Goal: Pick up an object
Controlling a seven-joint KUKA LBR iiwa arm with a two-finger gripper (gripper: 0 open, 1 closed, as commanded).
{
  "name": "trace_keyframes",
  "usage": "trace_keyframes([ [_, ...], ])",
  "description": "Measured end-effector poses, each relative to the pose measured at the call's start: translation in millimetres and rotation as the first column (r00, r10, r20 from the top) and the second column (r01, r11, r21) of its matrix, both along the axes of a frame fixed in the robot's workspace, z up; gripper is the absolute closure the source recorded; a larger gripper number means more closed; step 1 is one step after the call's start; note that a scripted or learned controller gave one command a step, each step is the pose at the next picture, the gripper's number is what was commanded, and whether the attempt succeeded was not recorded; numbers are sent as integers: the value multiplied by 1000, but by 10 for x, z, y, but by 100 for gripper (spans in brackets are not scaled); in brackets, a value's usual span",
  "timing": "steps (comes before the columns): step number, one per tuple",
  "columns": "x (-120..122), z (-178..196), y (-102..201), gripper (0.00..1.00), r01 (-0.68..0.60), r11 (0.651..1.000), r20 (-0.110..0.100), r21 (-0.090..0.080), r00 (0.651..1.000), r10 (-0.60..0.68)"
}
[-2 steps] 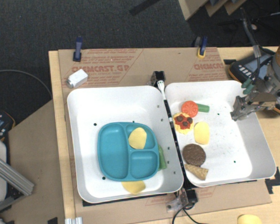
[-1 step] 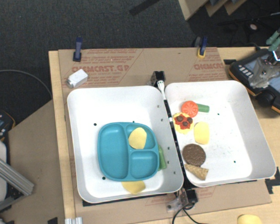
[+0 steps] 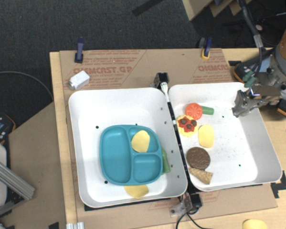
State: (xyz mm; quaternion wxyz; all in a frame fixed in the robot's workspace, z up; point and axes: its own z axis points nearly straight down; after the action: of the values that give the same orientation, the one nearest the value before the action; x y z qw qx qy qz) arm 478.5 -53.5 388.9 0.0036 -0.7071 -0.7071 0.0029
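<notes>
Toy tomato (image 3: 194, 111) left of raised gripper (image 3: 240, 107)

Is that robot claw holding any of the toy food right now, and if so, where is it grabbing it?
No, nothing is held. The gripper hangs over the upper right part of the right bin, apart from the tomato and the other food pieces.

Divided tray (image 3: 121, 158) in the left bin (image 3: 86, 119); food pieces (image 3: 197, 137) in the right bin's (image 3: 250, 149) left half.
</notes>
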Motion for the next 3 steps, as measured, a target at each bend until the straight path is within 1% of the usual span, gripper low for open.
trace_keyframes([
  [1, 93, 1519, 222, 100, -3, 1000, 31, -1, 1000, 4],
  [2, -5, 159, 327, 100, 1, 1000, -5, -1, 1000, -1],
  [3, 227, -2094, 82, 100, 3, 1000, -6, 0, 1000, -3],
])
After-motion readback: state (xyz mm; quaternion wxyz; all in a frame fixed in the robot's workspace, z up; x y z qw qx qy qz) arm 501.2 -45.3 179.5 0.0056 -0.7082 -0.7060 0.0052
